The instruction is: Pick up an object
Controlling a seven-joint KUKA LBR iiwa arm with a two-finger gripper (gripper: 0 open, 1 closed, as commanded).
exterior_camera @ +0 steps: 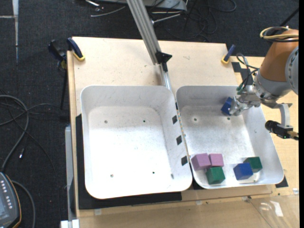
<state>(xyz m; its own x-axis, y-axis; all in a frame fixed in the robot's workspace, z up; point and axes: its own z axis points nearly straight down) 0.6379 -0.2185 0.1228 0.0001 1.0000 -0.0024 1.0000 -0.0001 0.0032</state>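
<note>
A robotics lab or test cell. A plywood bench (pixel 123 61) stands on dark carpet (pixel 33 42), clamps (pixel 75 49) fixed at its far corners. Loose black cables (pixel 19 113) trail over the floor to the left of the jaws, and an aluminium camera mast (pixel 142 25) rises from the bench beyond them.
</note>
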